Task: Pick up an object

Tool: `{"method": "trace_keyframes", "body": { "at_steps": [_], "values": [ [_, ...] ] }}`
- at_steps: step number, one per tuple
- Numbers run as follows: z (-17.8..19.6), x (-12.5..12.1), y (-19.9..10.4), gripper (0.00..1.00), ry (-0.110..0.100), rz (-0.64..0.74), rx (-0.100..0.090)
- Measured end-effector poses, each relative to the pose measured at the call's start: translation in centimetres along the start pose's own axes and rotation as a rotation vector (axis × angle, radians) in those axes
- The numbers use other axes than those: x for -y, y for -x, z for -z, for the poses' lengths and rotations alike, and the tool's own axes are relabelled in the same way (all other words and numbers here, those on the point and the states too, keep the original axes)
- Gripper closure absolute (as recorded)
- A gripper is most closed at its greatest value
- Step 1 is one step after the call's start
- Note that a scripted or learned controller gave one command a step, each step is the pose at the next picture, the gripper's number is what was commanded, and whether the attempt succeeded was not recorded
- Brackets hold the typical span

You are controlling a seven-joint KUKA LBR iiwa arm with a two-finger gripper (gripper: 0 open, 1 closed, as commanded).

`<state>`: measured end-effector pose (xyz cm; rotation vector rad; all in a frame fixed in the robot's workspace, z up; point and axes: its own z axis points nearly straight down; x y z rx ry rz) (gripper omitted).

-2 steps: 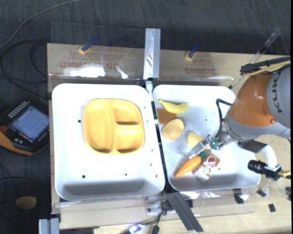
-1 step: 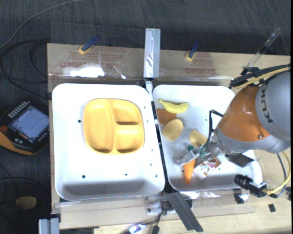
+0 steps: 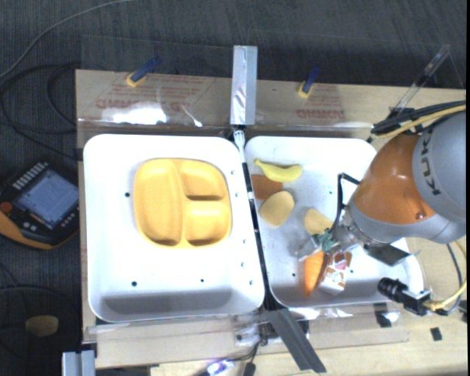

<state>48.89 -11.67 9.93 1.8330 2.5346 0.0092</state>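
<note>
A: What sits nearest, along the bottom of the frame?

B: The wooden bench [image 3: 360, 100] edge, with dark clamps below the two white bins. In the lower right, the right bin [image 3: 286, 288] holds an orange carrot [image 3: 312, 271] standing on end beside a small printed packet [image 3: 338, 271].

A: And the gripper?

B: The gripper [image 3: 329, 241] hangs just above the carrot and packet, under the arm's orange band [image 3: 392, 190]. Whether its fingers are wide or closed, I cannot tell; the wrist hides them.

A: Further up that bin?

B: A pale yellow piece [image 3: 317, 220], then a round potato-like item [image 3: 277, 207], a brown block [image 3: 262, 185], and a banana [image 3: 279, 171] near the upper wall.

A: The left side?

B: The left bin [image 3: 110, 233] carries a yellow divided tray [image 3: 182, 202] at the frame's middle left.

A: And the room?

B: Dark carpet [image 3: 31, 92] surrounds the bench, cables crossing it. An orange handheld pendant [image 3: 33, 204] lies at the far left. Clear taped sheeting [image 3: 141, 100] and a metal strip [image 3: 244, 84] sit at the bench's top edge.
</note>
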Motion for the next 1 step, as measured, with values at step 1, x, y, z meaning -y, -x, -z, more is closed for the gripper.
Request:
{"method": "trace_keyframes", "body": {
  "at_steps": [1],
  "values": [
    [8.31, -7.60, -2.05, 1.00, -0.015, -0.064, -0.005]
  ]
}}
